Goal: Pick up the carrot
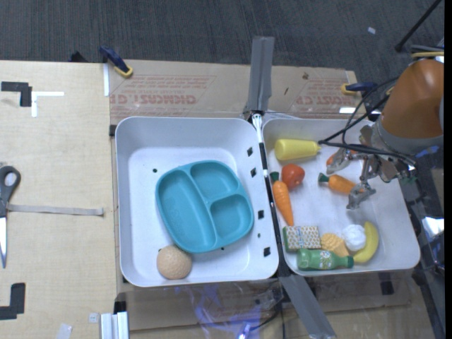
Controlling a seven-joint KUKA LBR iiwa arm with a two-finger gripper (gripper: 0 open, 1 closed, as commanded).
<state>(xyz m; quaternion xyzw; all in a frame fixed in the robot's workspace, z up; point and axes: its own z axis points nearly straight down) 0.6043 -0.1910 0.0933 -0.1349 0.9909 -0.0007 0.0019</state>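
Carrot (283,201) lying at right bin's (404,210) left wall, below tomato (293,176). Gripper (356,177) well apart, fingers spread, nothing held. Approach fm above; straddle mid-body, clear of wall.

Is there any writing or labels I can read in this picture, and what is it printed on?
Red print on the cardboard sheet behind the bins: upside down and blurred, not readable.
Red print on the cardboard's right part: likewise upside down and too blurred to read.
Label on the green bottle: too small to read.
Nothing else carries legible text.
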